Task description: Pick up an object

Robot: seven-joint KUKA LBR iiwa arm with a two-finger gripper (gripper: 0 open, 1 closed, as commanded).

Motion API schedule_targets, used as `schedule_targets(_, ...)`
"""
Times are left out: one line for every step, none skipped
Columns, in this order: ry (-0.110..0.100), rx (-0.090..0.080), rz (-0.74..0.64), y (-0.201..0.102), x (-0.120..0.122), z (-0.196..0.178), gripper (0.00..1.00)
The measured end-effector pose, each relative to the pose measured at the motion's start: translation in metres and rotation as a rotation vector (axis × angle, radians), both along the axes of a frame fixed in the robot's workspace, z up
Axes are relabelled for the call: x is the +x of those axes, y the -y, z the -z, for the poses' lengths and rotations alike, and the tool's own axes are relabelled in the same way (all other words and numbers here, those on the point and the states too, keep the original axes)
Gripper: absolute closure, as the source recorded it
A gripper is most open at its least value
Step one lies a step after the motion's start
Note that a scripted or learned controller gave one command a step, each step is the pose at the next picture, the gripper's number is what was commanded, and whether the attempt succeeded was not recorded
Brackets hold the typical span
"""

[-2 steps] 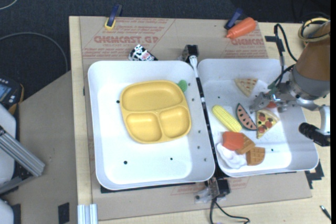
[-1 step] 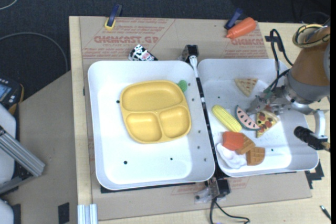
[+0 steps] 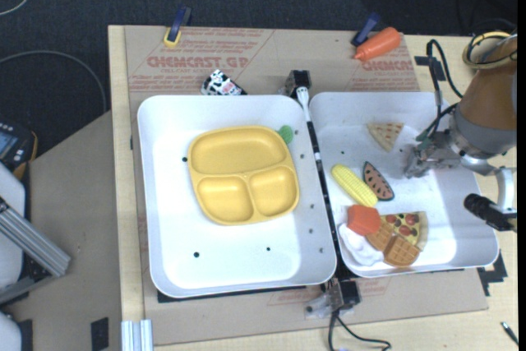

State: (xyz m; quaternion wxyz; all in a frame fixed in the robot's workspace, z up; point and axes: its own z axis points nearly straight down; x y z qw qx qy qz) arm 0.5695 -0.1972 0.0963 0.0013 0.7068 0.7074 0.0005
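Note:
The right bin (image 3: 460,255) holds several toy foods. A tan wedge (image 3: 385,134) lies at the back, and a yellow corn cob (image 3: 354,185) and a dark watermelon slice (image 3: 378,182) lie in the middle. At the front are a red-orange block (image 3: 363,219), a pizza slice (image 3: 408,223) and a waffle (image 3: 396,246). My gripper (image 3: 419,157) hangs low over the right bin's middle, just right of the tan wedge and above the watermelon slice. Nothing is visibly held in it.
The left bin (image 3: 164,251) holds a yellow divided plate (image 3: 242,174) with a small green piece (image 3: 285,133) at its back corner. An orange clamp (image 3: 378,43), a yellow clamp (image 3: 173,30) and a black-and-white toy (image 3: 220,83) sit on the board behind the bins.

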Motion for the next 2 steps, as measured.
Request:
schedule_targets(0.004, -0.002, 0.000, -0.001, 0.002, -0.043, 1.00)
schedule_targets(0.006, -0.002, -0.001, -0.001, 0.013, -0.101, 1.00)
